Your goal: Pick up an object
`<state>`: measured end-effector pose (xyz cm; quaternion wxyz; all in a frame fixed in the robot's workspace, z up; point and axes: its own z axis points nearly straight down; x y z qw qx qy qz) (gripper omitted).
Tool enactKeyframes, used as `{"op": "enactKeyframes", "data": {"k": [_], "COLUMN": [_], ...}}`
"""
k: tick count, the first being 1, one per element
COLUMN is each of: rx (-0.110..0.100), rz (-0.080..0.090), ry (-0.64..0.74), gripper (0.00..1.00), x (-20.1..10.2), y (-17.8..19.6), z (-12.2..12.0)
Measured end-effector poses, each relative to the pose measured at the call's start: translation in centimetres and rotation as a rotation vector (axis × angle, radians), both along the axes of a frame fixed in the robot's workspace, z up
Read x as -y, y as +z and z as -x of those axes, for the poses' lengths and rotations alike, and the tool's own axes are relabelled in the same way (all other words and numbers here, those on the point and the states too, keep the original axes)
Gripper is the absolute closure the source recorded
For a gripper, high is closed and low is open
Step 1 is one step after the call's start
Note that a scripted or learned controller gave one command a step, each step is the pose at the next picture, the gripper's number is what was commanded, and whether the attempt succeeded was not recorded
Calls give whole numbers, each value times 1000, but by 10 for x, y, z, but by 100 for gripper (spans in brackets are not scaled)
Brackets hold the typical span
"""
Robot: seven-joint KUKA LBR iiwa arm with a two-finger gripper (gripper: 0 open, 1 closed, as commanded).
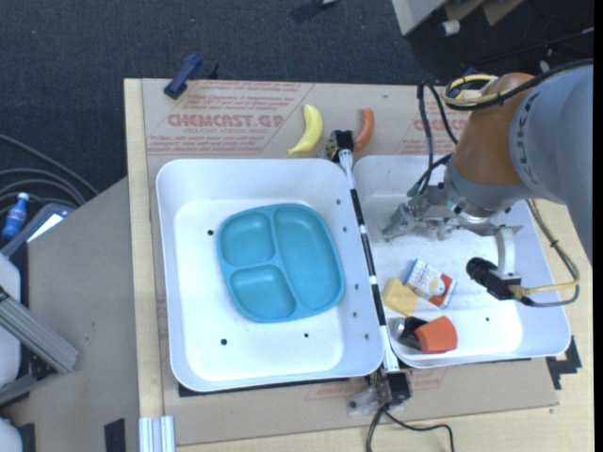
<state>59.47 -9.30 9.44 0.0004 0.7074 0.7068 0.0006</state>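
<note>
Orange block: (436, 333) by the right bin's (542, 337) front edge, beside a yellow piece (399, 298) and a small carton (426, 279).
My gripper: (412, 217) low over the right bin's back half, near the wall shared with the left bin (188, 347); I cannot tell how it is set.
Blue tray: (279, 262) mid left bin.
Risk: I judge a descent here meets bare floor, since the things lie nearer the front edge.
Risk: crowded pieces could shove each other aside.

blue tray (280, 262) — white bins (184, 281) | yellow banana (307, 130) | orange block (436, 334)
</note>
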Motion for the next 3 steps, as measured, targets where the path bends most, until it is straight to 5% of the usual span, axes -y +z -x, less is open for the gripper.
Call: {"op": "enactKeyframes", "data": {"k": [1, 2, 3], "rx": [2, 1, 0], "rz": [0, 0, 0], "ry": [-1, 0, 2], "gripper": [100, 0, 0], "x": [0, 0, 8], "y": [10, 10, -10], "z": [0, 0, -28]}}
